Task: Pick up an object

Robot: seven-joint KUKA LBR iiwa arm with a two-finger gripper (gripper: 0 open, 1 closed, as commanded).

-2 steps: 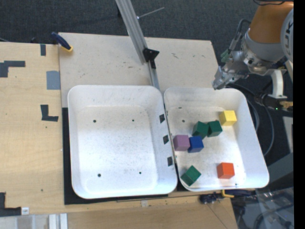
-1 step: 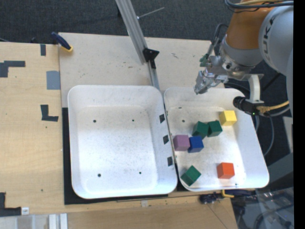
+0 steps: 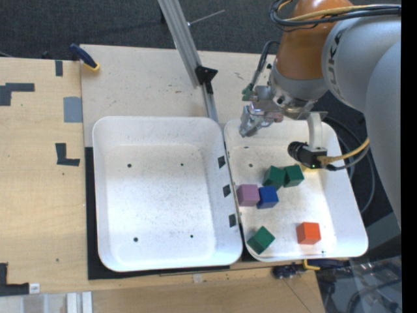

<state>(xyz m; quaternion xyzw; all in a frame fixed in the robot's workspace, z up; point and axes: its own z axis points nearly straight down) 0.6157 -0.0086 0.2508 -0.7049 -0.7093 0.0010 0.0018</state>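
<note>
Hand (image 3: 250,126) hangs over right bin's (image 3: 345,220) far rim, above scattered cubes (image 3: 273,186).

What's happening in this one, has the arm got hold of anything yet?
Not visibly. The gripper hangs over the far rim of the right bin, with nothing seen between its fingers. All the blocks lie loose in that bin: two green cubes together, a purple cube touching a blue cube, another green cube and an orange cube.

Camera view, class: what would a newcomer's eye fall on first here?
The big grey arm with its orange band enters from the right, its gripper over the right bin's far-left corner. Coloured blocks lie in that bin: purple touching blue, an orange one near the front.
</note>
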